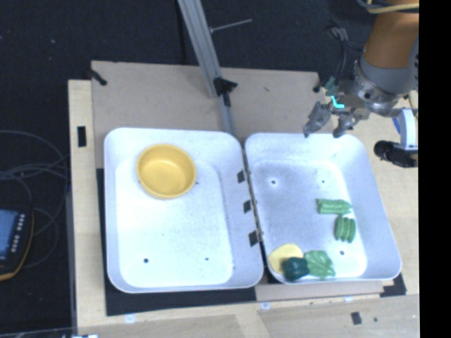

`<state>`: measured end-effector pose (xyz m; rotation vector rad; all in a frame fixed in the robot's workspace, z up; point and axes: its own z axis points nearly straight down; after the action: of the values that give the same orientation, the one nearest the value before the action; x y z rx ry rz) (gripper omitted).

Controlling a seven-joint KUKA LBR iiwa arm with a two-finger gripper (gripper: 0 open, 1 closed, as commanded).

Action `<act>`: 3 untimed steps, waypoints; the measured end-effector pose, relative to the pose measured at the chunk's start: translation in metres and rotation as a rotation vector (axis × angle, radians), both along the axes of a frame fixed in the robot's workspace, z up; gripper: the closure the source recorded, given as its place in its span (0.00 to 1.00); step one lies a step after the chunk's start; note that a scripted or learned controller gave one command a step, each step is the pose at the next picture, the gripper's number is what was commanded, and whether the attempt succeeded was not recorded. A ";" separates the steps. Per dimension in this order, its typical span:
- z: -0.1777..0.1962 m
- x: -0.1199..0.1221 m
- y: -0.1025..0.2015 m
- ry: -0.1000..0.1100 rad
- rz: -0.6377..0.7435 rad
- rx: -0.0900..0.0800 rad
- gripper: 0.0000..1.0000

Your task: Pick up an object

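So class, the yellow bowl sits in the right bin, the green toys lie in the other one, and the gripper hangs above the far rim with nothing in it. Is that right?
Not quite. The camera view shows the yellow bowl in the left bin, not the right bin. That puts the green toys in the right bin, the other one as you said, and the gripper hangs above the far rim with nothing in it.

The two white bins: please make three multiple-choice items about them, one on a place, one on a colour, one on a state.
1. Where is the yellow bowl?
A. left bin
B. right bin
C. on the bench

2. What colour are most items in the right bin?
A. red
B. green
C. blue

3. How is the gripper?
A. holding the bowl
B. holding a green item
C. holding nothing, jaws apart

Key: 1 A, it sits in the left bin's far corner. 2 B, the pieces near its right wall and front are green. 3 C, it hangs over the bin's far rim with nothing between the jaws.
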<state>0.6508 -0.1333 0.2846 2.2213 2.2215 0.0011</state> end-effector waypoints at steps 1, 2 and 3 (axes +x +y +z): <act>0.000 0.000 0.000 0.000 0.000 0.000 0.00; -0.043 0.003 0.003 0.003 0.000 -0.001 0.00; -0.097 -0.004 -0.006 0.005 -0.002 -0.001 0.00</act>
<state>0.6465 -0.1393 0.1874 2.2249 2.2216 -0.0052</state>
